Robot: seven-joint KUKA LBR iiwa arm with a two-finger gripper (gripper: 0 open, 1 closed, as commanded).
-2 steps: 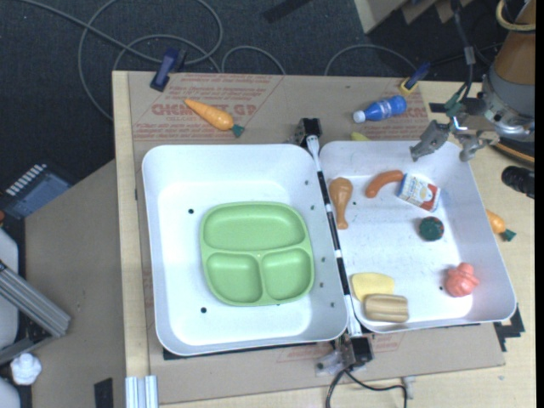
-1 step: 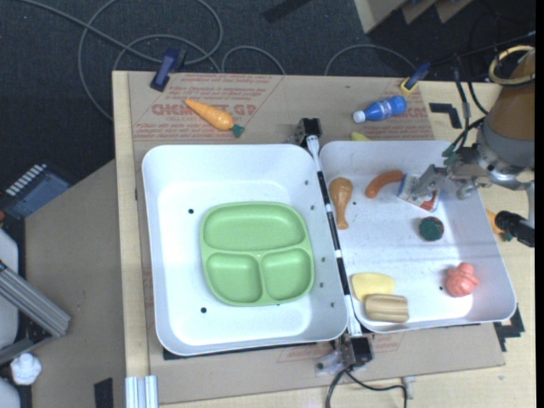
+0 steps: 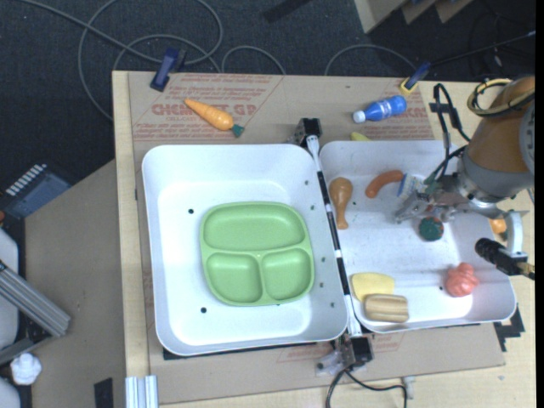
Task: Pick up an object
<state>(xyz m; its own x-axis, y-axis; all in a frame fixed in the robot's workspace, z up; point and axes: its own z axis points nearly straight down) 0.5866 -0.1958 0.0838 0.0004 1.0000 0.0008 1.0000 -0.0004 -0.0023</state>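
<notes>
Hand point(image 3: 422, 206) is low in the right bin point(image 3: 399, 253), around the 1 o'clock part of its floor, arm coming in from 3 o'clock with the orange band above the wrist. Can't tell how far the hand is open or whether it has anything: the tip is a dark clutter from this angle. A dark green round object point(image 3: 432, 229) sits just beside it at its 5 o'clock, touching or nearly touching (can't tell which), and looks to be resting on the bin floor, not lifted. Orange curved piece point(image 3: 384, 182) is close at the hand's 10 o'clock; tan drumstick-shaped piece point(image 3: 340, 198) further out at 9 o'clock near the bin's left wall. Pink lumpy object point(image 3: 460, 280) at 5 o'clock, yellow wedge point(image 3: 371, 283) and hot-dog bun point(image 3: 386, 308) at 7 o'clock by the bottom-left corner. Left bin point(image 3: 170, 228) carries a green divided plate point(image 3: 255, 252), nothing else in it. On the desk point(image 3: 127, 143) outside the bins: toy carrot point(image 3: 211, 114) and blue bottle point(image 3: 380, 109) along the 12 o'clock edge. Progress, my read: approach is done, hand is down among the objects, likely target is the green one. Grasp not confirmed, lift not started. Left: close on it, raise, verify something comes up.
</notes>
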